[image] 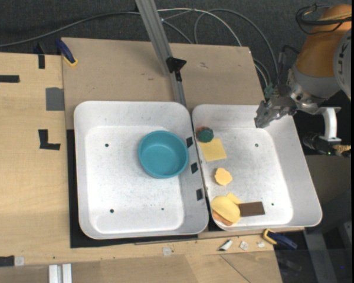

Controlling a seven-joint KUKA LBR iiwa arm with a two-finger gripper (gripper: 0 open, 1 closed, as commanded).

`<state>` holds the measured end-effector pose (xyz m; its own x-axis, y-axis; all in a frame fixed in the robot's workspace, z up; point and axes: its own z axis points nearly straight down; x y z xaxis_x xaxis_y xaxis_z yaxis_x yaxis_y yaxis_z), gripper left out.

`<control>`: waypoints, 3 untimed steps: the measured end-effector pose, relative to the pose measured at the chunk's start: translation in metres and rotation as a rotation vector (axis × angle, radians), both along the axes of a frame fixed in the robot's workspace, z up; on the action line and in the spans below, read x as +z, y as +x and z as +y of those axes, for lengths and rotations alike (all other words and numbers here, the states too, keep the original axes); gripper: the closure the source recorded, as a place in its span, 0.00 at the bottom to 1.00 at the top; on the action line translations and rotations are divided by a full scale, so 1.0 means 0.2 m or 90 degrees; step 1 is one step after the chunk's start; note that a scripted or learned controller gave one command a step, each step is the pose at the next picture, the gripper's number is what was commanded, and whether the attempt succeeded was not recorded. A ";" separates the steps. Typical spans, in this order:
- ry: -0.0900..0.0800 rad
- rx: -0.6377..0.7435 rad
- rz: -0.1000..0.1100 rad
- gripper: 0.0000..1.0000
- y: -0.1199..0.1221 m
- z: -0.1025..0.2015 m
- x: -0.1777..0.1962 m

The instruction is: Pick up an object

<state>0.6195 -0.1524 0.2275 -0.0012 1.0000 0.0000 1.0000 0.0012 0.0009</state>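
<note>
My gripper [263, 119] hangs over the far right corner of the right bin [283, 158], pointing down and left, with nothing seen between its fingers. Along that bin's left side lie a small teal and red ball [205, 134], a pale yellow flat square [213, 151], a small yellow lump [223, 176], a larger yellow and orange piece [225, 209] and a brown bar [251, 209]. All of these lie well to the left of and nearer than the gripper. A teal bowl [162, 153] sits upright in the left bin [100, 175].
A grey metal pole [159, 34] slants down to the gap between the bins. Cables [224, 22] loop over the board behind the right bin. Blue and yellow clamps [66, 52] grip the board's far left corner and front right edge.
</note>
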 end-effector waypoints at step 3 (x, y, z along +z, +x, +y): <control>0.001 0.004 0.002 1.00 -0.01 0.79 0.01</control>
